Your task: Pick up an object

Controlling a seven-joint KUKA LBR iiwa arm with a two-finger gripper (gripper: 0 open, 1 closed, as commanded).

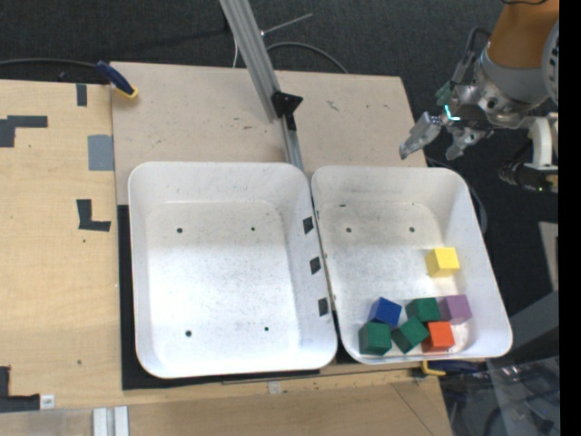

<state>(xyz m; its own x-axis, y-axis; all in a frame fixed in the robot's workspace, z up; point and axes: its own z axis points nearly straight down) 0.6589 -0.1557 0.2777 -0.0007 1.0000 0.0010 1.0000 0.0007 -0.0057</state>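
Note:
The right bin holds several small blocks. A yellow cube sits alone near its right wall. A cluster lies at the near right corner: a blue cube, three green cubes, an orange cube and a purple cube. My gripper hangs beyond the far right corner of that bin, above the bench edge, with its two fingers spread open and nothing between them.
The left bin stands beside the right one. A slanted metal rail runs from the top down to the gap between the bins. A blue and yellow clamp lies at the far left of the board.

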